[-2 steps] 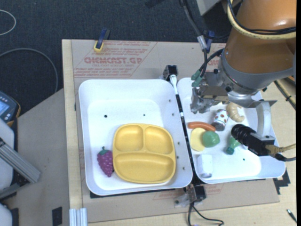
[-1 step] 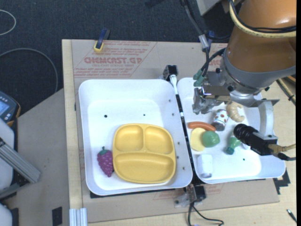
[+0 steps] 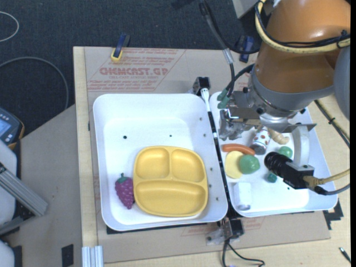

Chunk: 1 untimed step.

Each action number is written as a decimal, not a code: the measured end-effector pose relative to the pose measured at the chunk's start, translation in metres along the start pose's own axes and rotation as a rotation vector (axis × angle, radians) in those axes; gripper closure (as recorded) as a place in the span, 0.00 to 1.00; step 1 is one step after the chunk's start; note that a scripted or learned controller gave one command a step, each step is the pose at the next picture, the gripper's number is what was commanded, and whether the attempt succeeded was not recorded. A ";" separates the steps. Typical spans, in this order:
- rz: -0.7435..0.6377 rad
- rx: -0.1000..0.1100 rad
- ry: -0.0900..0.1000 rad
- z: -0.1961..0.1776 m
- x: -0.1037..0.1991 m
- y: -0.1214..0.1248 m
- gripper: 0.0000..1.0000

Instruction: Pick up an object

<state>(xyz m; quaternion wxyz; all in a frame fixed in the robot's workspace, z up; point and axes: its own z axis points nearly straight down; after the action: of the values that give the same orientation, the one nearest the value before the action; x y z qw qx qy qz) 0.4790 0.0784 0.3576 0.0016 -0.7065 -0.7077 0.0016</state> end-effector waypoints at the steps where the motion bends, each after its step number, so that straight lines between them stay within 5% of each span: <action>1: 0.009 0.011 -0.003 0.152 -0.055 -0.002 1.00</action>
<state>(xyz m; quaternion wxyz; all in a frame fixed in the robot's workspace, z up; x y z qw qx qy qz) 0.4766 0.0231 0.2053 0.0047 -0.7099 -0.7043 0.0066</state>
